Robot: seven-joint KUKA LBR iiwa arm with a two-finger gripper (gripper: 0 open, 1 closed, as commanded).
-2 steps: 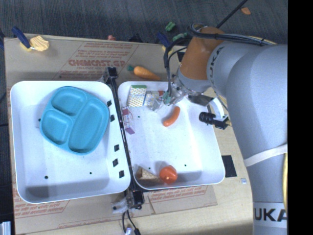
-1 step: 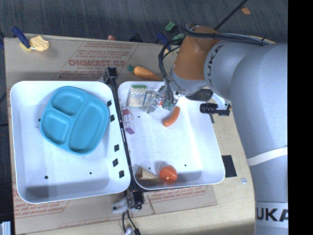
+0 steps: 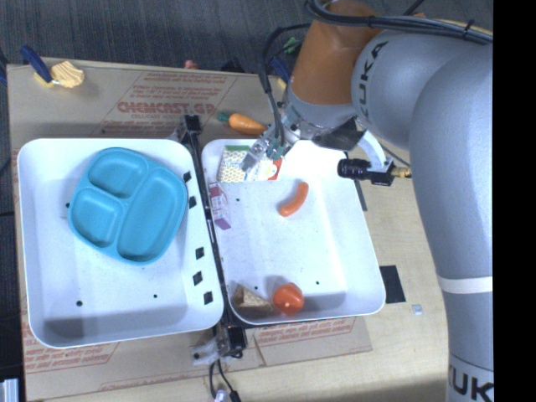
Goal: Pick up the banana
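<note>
Grey arm [image 3: 435,141] hangs over right bin [image 3: 335,241], fingers [image 3: 261,151] low.

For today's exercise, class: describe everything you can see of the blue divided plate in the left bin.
The blue divided plate is light blue, looks like smooth plastic, and has three rounded compartments: one large and two smaller. All three hold nothing. It lies flat and turned at an angle in the far half of the left bin, resting on the bin's white floor. Nothing else touches it.
</note>
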